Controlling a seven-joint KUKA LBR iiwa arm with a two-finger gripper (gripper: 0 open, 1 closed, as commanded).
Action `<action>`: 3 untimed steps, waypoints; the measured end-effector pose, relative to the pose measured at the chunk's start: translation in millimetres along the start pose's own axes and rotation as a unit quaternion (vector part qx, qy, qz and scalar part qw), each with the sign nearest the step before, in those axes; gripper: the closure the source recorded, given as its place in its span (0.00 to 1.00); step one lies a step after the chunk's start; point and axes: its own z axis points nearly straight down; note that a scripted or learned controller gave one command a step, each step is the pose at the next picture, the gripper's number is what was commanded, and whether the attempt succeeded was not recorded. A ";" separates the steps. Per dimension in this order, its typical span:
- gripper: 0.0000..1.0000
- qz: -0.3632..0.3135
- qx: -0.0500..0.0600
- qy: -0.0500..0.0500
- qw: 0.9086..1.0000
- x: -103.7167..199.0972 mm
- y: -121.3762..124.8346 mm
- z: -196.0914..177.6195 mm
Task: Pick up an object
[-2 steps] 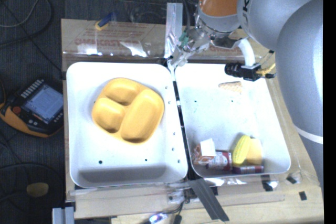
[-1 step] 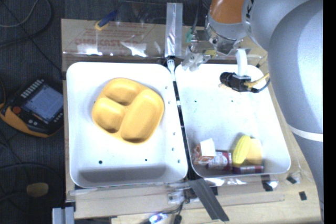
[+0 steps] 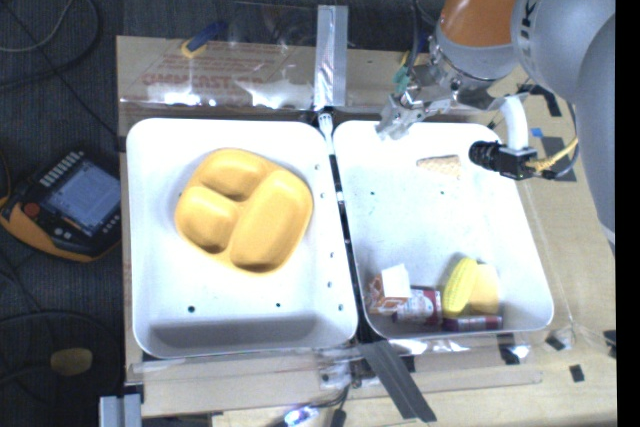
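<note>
A big yellow lumpy cushion-like object (image 3: 243, 208) fills the middle of the left bin (image 3: 150, 315). In the right bin (image 3: 510, 225), a small tan speckled piece (image 3: 438, 165) lies near the far side. At the near edge sit a yellow rounded object (image 3: 468, 285), a white block on a red packet (image 3: 393, 287) and a dark red tube (image 3: 470, 322). My gripper (image 3: 400, 118) hangs over the far left corner of the right bin, well away from the near cluster and just left of the tan piece.
A metal divider (image 3: 331, 45) stands behind the seam between the bins. Clear plastic sheeting (image 3: 230, 75) with a blue-yellow item (image 3: 203, 37) lies behind the left bin. A handheld pendant (image 3: 70, 205) rests on the floor at the left.
</note>
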 end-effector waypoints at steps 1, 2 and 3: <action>1.00 0.018 0.000 0.001 1.000 56.2 38.5 30.7; 1.00 -0.160 -0.001 0.001 0.987 65.1 8.3 -1.7; 1.00 -0.222 -0.001 0.001 0.975 82.7 24.5 33.2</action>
